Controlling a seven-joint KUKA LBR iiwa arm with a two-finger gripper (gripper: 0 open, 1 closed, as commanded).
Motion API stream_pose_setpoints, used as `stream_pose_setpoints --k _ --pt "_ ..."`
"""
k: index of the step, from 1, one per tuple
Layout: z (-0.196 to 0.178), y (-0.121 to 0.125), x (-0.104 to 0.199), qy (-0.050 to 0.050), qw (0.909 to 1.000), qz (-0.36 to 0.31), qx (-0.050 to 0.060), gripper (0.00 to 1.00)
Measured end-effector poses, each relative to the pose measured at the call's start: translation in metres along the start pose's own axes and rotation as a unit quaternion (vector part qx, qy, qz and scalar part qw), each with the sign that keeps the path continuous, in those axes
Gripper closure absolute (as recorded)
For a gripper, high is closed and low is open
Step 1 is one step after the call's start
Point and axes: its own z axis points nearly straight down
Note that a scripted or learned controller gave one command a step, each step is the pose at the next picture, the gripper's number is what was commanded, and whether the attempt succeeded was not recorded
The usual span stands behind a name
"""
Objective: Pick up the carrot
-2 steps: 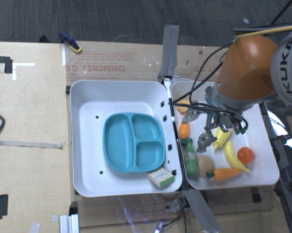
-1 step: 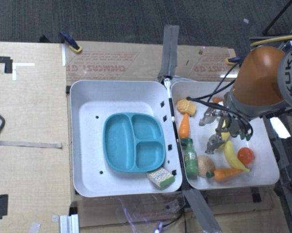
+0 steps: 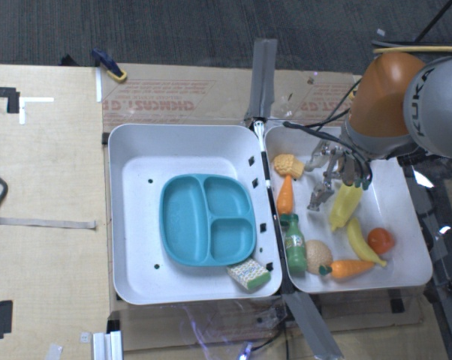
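The carrot [image 3: 285,194] lies upright along the right bin's [image 3: 406,276] left wall, below the corn [image 3: 287,165] and above the bottle [image 3: 293,244]. My claw [image 3: 327,182] hangs just right of it, apart, fingers spread and empty. My arm hides the bin's far corner.

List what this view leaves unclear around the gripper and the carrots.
- Gripper: fingers too small and tangled with cables to tell their state.
- Yellow item under the gripper: top covered by the gripper, so its identity is unclear.
- Carrot by the divider: upper end merges with the yellow corn-like piece.
- Second carrot: left end tucked behind the round beige item.
- Arm: cut off by the right edge.
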Motion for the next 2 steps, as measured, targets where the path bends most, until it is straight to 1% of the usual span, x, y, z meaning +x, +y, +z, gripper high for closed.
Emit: stream_pose_setpoints --k 1,2 --pt "0.0 0.016 0.017 0.001 0.9969 0.079 0.0 0.0" --pt "-0.002 0.018 -0.016 -0.001 0.9969 0.079 0.0 0.0"
